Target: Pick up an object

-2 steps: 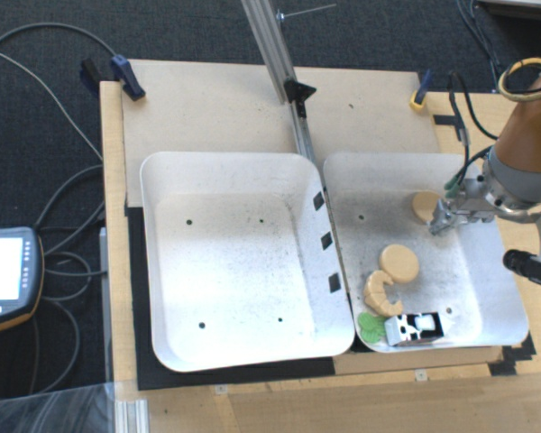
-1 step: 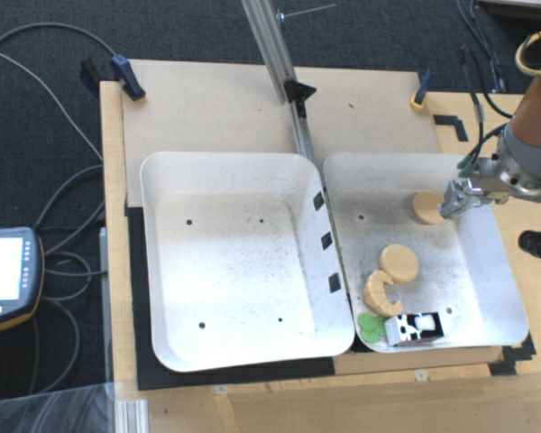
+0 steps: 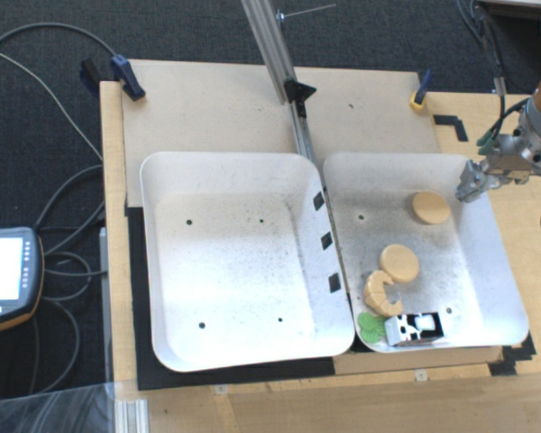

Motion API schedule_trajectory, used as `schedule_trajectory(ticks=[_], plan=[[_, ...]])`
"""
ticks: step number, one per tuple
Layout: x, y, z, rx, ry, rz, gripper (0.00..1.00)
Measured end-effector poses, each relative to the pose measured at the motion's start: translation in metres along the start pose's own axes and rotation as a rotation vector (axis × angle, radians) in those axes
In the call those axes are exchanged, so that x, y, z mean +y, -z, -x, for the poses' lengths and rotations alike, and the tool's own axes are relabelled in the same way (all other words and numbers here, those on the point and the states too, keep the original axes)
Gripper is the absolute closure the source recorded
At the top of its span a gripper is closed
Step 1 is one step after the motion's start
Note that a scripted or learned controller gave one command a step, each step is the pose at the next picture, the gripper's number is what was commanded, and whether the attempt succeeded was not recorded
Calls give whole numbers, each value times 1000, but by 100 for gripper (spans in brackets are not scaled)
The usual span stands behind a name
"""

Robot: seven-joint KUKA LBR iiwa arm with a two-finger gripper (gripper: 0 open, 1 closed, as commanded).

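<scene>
Gripper [image 3: 470, 186] at right bin's [image 3: 496, 269] upper right edge, just beside tan disc [image 3: 430, 207], not touching. Finger state unreadable. Second disc [image 3: 399, 263], croissant-like piece [image 3: 380, 292] lower in bin.

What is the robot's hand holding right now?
Nothing. The hand hangs over the right bin's far edge, just right of a tan disc, with nothing between its fingers.

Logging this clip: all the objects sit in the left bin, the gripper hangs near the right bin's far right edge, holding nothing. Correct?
Not quite. The camera view shows the objects, such as the tan disc, in the right bin, not the left. The gripper is at that bin's far right edge, with nothing seen in it.
</scene>
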State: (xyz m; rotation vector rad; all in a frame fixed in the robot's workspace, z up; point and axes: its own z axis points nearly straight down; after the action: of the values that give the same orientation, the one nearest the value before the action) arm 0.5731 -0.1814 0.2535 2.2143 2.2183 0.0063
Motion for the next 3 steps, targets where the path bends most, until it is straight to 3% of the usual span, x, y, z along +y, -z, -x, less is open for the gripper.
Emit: schedule_trajectory(ticks=[3], plan=[[-30, -20, -174, 6, 4, -12, 100]])
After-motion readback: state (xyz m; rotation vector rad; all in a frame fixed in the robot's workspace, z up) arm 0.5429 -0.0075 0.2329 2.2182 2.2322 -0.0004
